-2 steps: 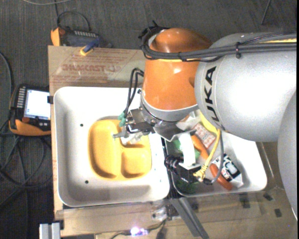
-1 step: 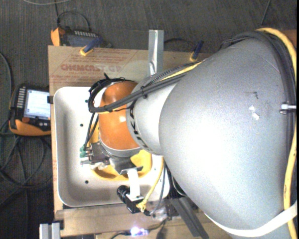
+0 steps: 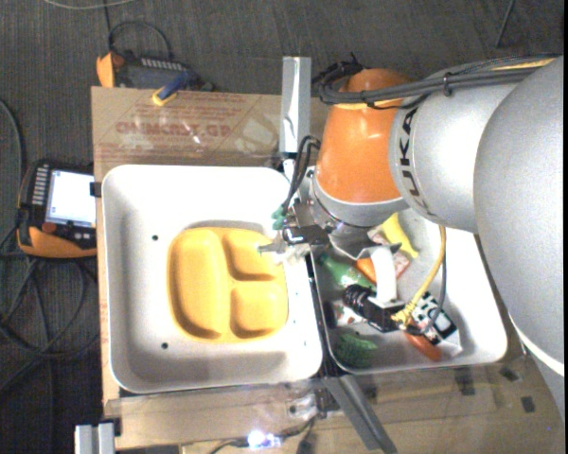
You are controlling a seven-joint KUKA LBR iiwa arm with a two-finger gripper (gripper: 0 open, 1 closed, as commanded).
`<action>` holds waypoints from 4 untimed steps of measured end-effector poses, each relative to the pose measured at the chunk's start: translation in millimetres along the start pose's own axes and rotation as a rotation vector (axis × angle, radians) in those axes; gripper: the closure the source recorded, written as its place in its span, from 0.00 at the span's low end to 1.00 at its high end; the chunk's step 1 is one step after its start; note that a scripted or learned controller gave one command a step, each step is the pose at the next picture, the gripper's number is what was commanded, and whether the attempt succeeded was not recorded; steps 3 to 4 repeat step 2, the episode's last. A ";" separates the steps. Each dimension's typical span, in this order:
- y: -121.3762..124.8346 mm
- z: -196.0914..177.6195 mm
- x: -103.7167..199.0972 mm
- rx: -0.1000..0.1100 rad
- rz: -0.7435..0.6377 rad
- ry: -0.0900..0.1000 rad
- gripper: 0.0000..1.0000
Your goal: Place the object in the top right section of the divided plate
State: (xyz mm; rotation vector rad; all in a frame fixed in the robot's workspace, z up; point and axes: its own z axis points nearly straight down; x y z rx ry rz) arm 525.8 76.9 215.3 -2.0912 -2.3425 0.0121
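Overhead at the bench: my grey arm [image 3: 492,112], with its orange band [image 3: 360,149] above the wrist, reaches in from the right and covers much of the right bin [image 3: 478,301]. The left bin [image 3: 123,282] lies just beside it, and both rest on a brown cardboard sheet [image 3: 189,130]. The yellow divided plate [image 3: 208,282] sits flat in the left bin, with one large section on its left and two smaller ones on its right. Off the bench to the left, an orange-cased handheld controller [image 3: 62,211] lies on the dark floor.

My gripper [image 3: 276,246] hangs over the seam where the bins meet, at the right rim of the plate's top right section [image 3: 251,253]. I cannot tell from this angle whether my grip is closed or loose, or whether anything is in it.

Loose objects lie heaped in the right bin below my wrist: a green piece [image 3: 355,350] near the bin's lower left corner, a yellow piece [image 3: 398,235] higher up, and an orange-red piece [image 3: 426,346] to the right of the green one. I cannot tell which of them is the object to place.
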 end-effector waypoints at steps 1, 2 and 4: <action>-30.2 122.5 59.5 -0.013 0.302 0.003 1.00; 2.9 34.3 -39.8 0.001 0.199 0.000 1.00; 2.9 34.3 -39.8 0.001 0.199 0.000 1.00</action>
